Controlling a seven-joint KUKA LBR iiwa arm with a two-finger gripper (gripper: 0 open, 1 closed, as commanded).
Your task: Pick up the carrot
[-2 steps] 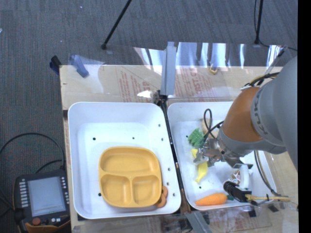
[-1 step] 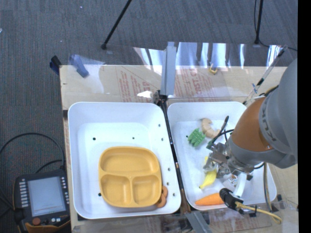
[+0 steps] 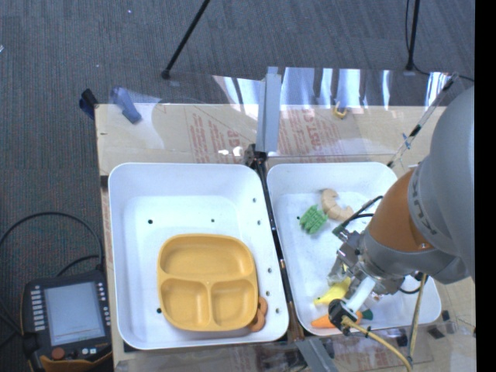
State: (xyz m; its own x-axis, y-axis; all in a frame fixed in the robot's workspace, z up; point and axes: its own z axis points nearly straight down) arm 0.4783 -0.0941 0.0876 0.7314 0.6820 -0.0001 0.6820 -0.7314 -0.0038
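Open floor mid right bin [image 3: 306,258], between green piece [image 3: 313,219] and yellow piece [image 3: 333,293]. Tight at near wall around carrot [image 3: 324,322], just beside yellow piece. Left bin [image 3: 128,208] half covered by yellow tray [image 3: 208,280].

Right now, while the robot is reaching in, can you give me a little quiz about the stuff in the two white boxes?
1. Where does the carrot lie?
A) in the left-hand bin
B) in the right-hand bin, near its front edge
C) on the bench outside the bins

2. True or false: the carrot rests on the yellow tray.

3. How many compartments does the yellow tray have?

Key
1. B
2. False. The tray sits in the other bin, apart from the carrot.
3. Three
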